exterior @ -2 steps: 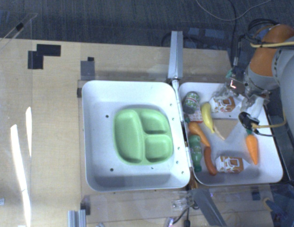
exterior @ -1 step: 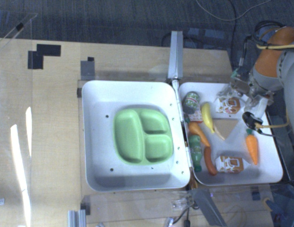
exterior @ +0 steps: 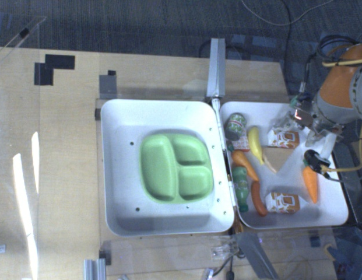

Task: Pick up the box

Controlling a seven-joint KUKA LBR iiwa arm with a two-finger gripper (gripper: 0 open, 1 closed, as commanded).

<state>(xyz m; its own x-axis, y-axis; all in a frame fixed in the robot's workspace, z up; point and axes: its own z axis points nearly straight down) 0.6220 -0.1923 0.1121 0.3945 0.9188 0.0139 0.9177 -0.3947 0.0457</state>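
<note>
Table: pale wood, carrying two shallow white bins side by side.
Left bin: holds a green divided tray near its middle.
Right bin: crowded with food items; the arm comes in at its 2 o'clock corner.
Arm: grey with an orange band, sitting over the bin's upper right edge.
Claw: near the 1 o'clock part of the right bin, just beside the upper box; whether it is apart or together, I cannot tell, and nothing is seen held in it.
Upper box: small, white with an orange-brown label, at about 12 o'clock in the right bin, next to a clear crumpled wrapper. Its long axis looks to run 9 to 3 o'clock.
Lower box: same kind, at about 6 o'clock in the bin, long axis also 9 to 3.
Other items: banana, carrot, can, green bottle, sausage.
Step in hand: approach, judging by the claw's place beside the upper box; no lift yet.
Next move: probably centre over the upper box, close across its short sides, clear of the wrapper.
</note>
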